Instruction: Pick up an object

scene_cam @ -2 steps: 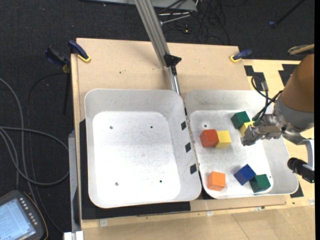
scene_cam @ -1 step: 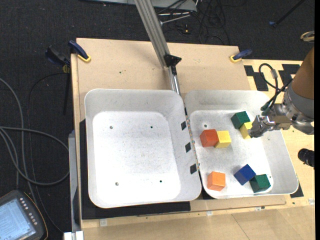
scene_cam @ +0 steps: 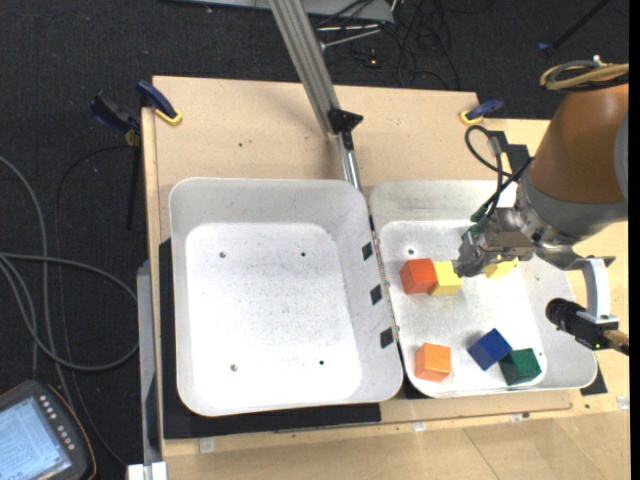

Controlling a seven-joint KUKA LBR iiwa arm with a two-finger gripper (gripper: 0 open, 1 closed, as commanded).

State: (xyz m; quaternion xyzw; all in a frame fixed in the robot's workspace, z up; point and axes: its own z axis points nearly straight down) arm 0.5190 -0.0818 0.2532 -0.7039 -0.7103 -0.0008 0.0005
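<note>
In the right bin [scene_cam: 425,204] lie several blocks. An orange-red block [scene_cam: 417,275] sits at mid-left with a yellow block [scene_cam: 446,282] touching its right side. A second yellow piece [scene_cam: 502,266] shows just under the wrist. Near the front lie an orange block [scene_cam: 433,361], a blue block [scene_cam: 489,348] and a green block [scene_cam: 520,365]. My gripper [scene_cam: 473,260] hangs low over the bin, right beside the yellow block next to the orange-red one. The arm's body hides the fingertips.
The left bin [scene_cam: 200,203] stands beside the right one, sharing a rim down the middle. A metal pole [scene_cam: 310,58] slants in from the back. Blue and yellow clamps [scene_cam: 155,100] hold the bench corners. Cables lie on the floor at left.
</note>
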